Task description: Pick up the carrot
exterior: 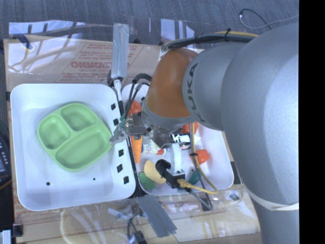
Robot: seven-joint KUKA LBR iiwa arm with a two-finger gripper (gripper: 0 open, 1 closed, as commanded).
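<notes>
The carrot is a slim orange cone lying in the right bin close to its left wall, tip pointing toward the front. The gripper hangs directly over the carrot's upper end, under the orange-banded wrist, and the arm's bulk hides most of it. I cannot make out whether anything is held.
A green divided plate lies in the left bin. Toy foods crowd the right bin: a yellow piece, a green piece, an orange piece and another orange bit. The grey arm covers the bin's right half.
</notes>
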